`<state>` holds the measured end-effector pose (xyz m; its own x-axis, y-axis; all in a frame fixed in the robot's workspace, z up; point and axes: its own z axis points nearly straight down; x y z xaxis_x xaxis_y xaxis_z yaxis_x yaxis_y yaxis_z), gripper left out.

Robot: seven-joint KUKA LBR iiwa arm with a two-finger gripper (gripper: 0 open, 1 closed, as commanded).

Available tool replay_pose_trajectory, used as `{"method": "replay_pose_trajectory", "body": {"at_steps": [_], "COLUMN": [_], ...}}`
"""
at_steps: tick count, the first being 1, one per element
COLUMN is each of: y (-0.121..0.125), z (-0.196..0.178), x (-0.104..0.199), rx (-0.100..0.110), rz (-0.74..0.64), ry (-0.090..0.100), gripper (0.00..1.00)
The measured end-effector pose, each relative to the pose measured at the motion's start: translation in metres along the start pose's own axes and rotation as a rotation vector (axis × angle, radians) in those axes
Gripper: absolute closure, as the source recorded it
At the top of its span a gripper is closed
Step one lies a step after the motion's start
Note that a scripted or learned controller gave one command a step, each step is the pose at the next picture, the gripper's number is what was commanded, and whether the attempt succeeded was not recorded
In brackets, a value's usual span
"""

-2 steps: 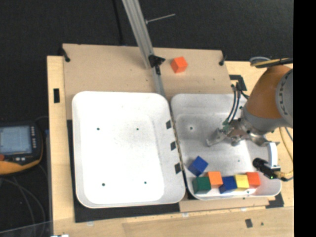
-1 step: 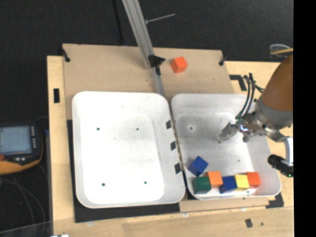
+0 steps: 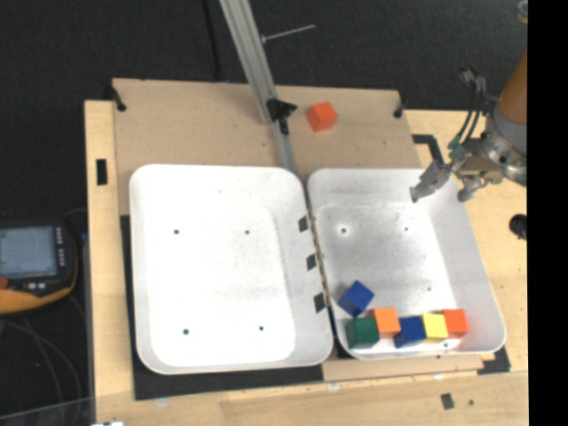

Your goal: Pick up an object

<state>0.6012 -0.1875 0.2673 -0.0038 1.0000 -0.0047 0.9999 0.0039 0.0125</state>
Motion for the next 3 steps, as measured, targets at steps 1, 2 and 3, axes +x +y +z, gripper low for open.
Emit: {"method": "replay_pose_trajectory", "body": {"at_steps": [1, 2, 3], "y": [-0.063, -0.031, 0.032], "z": [0.098, -0.033, -0.089], "x": [-0.026, -0.013, 0.03], "rx": [0.021, 0.002, 0.001], "rz": [0.008, -0.001, -0.005], "ry": [0.005, 0.001, 0.002], "gripper": [0.0, 0.0, 0.0]}}
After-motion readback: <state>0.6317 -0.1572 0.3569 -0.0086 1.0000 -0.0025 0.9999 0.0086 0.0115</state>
